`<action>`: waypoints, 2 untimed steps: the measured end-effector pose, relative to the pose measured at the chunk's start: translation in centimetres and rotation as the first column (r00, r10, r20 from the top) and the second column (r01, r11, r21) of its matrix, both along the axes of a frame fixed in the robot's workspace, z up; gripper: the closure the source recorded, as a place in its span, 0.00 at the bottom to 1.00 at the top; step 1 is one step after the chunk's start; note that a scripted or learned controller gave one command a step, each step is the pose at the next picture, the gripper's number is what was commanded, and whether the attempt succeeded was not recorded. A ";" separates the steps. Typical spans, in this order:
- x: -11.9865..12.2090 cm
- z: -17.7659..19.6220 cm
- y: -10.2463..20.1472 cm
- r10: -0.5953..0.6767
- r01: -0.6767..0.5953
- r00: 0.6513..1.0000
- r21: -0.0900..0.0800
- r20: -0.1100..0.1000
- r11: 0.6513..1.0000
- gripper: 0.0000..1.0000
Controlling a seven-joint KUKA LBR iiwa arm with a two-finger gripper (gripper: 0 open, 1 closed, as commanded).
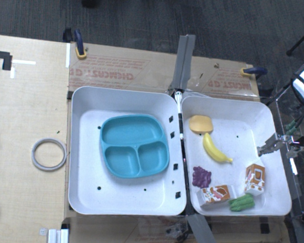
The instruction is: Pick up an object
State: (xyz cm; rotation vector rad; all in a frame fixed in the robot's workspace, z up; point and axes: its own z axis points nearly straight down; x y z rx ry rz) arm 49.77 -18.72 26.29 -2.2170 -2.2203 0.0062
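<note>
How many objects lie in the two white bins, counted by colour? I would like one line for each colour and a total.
Yellow: 2, banana and rounded yellow piece
Purple: 1, grape bunch
Green: 1, green vegetable
White and orange: 2, upright carton and lying carton
Blue: 1, divided plate
Total: 7

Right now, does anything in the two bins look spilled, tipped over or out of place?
One small carton in the right bin lies on its side, while the other carton stands upright. Nothing looks spilled, and the blue tray sits flat in the left bin.
</note>
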 end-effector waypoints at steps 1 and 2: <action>3.6 -9.8 2.4 -0.328 0.328 0.945 -0.001 -0.002 0.945 0.00; 6.5 -16.7 8.0 -0.310 0.310 0.951 -0.002 -0.003 0.951 0.00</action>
